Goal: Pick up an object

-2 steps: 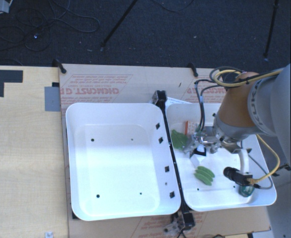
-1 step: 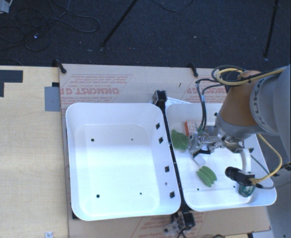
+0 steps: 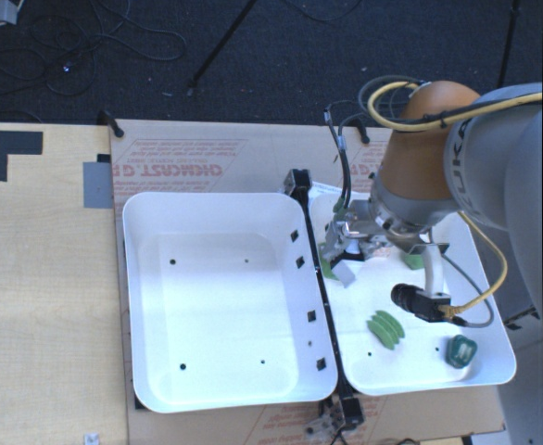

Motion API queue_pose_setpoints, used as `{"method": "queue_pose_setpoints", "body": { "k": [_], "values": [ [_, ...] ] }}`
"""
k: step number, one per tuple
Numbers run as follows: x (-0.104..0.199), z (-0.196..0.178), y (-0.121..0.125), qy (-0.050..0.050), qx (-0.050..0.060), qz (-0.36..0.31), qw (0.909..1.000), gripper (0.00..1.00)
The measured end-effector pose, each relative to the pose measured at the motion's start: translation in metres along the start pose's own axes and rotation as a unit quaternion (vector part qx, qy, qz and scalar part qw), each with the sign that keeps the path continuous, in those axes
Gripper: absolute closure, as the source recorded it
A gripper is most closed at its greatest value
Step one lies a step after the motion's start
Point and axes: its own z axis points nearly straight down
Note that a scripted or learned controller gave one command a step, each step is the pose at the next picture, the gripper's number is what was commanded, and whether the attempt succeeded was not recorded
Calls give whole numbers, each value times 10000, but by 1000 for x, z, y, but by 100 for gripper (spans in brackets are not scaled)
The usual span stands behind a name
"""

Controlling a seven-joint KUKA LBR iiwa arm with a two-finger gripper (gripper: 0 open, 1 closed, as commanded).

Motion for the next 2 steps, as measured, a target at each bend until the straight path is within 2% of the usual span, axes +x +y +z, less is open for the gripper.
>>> {"method": "queue_pose_setpoints", "body": {
  "k": [1,2],
  "values": [
    [66,7,-8,-2,54,14,10000,100],
    [62,-3,-8,-14,63,27,10000,100]
  ]
}}
